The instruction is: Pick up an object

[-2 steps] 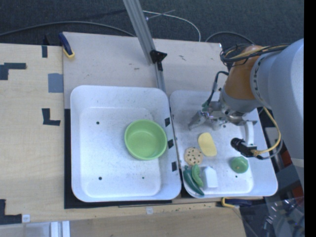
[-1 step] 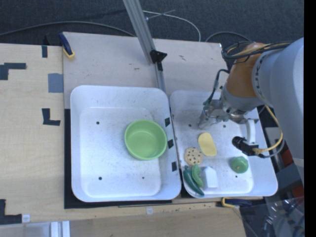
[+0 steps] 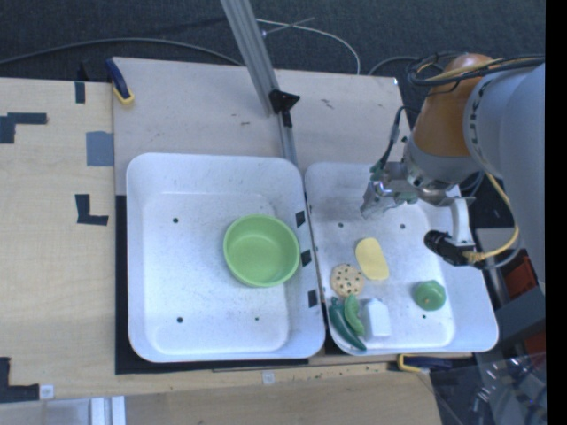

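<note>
Nearest the camera, along the near wall of the right bin point(image 3: 469, 326), a small cluster of objects sits together: a dark green leafy-looking piece point(image 3: 348, 317) curving along the near left corner, a small white block point(image 3: 377, 317) touching its right side, and a round tan cookie with dark specks point(image 3: 345, 280) just beyond them. Just to the far right of the cookie lies a pale yellow oval piece point(image 3: 372, 258), tilted a little, close to the cookie but apart from it. Well to the right, near the bin's right wall, sits a small green round object point(image 3: 430, 295), alone.

The left bin point(image 3: 159, 326) holds a light green bowl point(image 3: 260, 250), upright, toward its right half and clear of the walls. Black clips join the two bins along their shared edge.

The grey arm with its orange band point(image 3: 447, 118) reaches in from the right, over the far part of the right bin. The gripper point(image 3: 372, 204) hangs over the bin's far left area, beyond the yellow oval piece and apart from it. Its metal fingers point down toward the bin floor; from this angle I cannot tell how far apart they stand, and nothing can be made out between them. All five small objects lie on the bin floor, none touching the gripper.

A grey metal pole point(image 3: 252, 47) slants across the bench beyond the bins, and a thin cable point(image 3: 328, 38) loops on the dark floor at the far side.
</note>
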